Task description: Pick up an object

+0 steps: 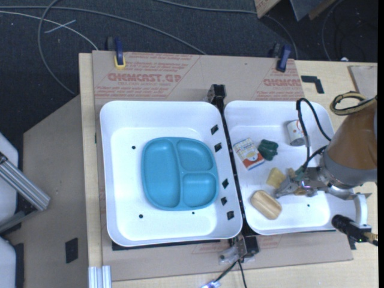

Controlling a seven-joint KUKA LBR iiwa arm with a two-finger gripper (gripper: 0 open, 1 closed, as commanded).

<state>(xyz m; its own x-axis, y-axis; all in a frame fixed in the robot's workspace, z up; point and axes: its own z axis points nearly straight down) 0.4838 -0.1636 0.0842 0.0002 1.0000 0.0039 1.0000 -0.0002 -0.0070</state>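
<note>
Well, the table [180, 71] (brown board, clamped) stands on dark carpet [48, 53] strewn with cables [60, 26]; the tool [287, 188] spreads narrowly, gripping nothing.

Right bin: tan cylinder [266, 204] lying flat, yellow block [275, 177] (just beside), green toy [268, 149], carton [248, 153], can [294, 132].

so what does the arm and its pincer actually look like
The arm comes in from the right as a thick rounded body, orange-brown above a grey wrist section. A thin black cable loops off it over the right bin. The pincer is small, metallic grey, with slim fingers. A white bracket and a black fitting sit just below the wrist.
</note>
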